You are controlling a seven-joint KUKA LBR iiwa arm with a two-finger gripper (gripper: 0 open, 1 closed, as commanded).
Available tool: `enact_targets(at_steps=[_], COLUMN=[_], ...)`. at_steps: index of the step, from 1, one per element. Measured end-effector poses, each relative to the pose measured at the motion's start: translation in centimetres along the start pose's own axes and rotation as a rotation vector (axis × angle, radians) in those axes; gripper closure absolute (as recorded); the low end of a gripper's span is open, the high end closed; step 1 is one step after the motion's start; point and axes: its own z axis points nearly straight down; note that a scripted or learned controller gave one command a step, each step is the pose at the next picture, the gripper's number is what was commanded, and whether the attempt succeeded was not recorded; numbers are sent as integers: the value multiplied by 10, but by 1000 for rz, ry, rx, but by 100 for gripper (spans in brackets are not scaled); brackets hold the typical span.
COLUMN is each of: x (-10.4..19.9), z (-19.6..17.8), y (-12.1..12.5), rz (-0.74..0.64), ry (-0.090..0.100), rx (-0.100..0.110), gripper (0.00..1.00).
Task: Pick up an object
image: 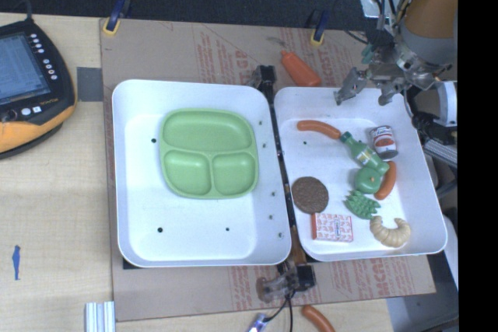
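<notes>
Right now I have the gripper (367,94) hovering, fingers apart and seemingly empty, over the right bin's (433,233) far edge; next I descend onto the sausage (319,128).

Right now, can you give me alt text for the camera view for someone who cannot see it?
The tool hangs open above the far edge of the right bin, holding nothing. That bin holds a hot dog, small can, green bottle, brown cookie and croissant; the left bin holds a green divided plate.
</notes>
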Motion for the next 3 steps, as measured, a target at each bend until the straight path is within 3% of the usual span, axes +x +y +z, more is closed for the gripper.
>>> enact_targets(at_steps=[1,2,3], x=[-1,-2,57], z=[132,120,30], y=[8,9,-28], rz=[-1,-3,0], ry=[0,0,1], rx=[1,1,-2], gripper=[0,100,100])
